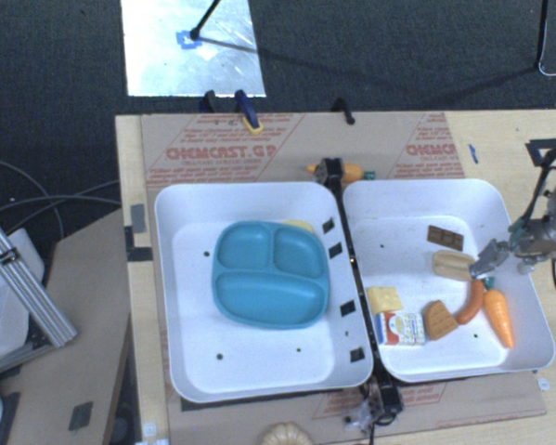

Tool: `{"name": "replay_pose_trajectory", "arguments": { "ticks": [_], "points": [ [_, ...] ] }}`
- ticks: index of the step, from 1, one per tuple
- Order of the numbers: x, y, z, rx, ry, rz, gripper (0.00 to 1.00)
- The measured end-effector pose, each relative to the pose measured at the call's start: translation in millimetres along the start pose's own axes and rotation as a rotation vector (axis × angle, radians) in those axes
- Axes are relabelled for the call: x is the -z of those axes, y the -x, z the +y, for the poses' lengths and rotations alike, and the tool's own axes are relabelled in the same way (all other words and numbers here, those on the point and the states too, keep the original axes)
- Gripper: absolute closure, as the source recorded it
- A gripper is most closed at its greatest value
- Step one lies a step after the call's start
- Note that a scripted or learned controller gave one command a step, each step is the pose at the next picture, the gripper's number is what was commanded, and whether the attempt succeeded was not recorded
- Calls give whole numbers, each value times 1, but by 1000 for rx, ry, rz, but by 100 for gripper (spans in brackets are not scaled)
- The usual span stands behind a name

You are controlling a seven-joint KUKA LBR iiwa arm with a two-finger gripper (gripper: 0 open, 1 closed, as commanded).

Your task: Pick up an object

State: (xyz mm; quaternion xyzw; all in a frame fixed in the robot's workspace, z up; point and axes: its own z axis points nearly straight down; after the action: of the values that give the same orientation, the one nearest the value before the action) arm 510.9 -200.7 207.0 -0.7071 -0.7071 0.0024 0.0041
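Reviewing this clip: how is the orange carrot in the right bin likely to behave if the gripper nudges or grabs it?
The carrot looks round and tapered, so a nudge would probably roll it in a curve rather than slide it. Its smooth, glossy look suggests a light, stiff plastic toy that might slip out of a pinch. It lies against a curved orange piece, which would likely shift too.

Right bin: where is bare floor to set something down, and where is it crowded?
In the right bin, the floor is bare across the far-left stretch, between the centre divider and the brown block. The near-right corner is crowded: cheese piece, carton, cookie, carrot and sausage, with the gripper hanging over them.
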Motion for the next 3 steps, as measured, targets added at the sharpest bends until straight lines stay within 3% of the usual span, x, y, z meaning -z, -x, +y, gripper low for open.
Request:
{"name": "replay_pose_trajectory", "arguments": {
  "ticks": [1, 3],
  "points": [
    [5, 0, 3, 3, 10, -3, 0],
    [-106, -4, 17, 4, 7, -1, 0]
  ]
}}
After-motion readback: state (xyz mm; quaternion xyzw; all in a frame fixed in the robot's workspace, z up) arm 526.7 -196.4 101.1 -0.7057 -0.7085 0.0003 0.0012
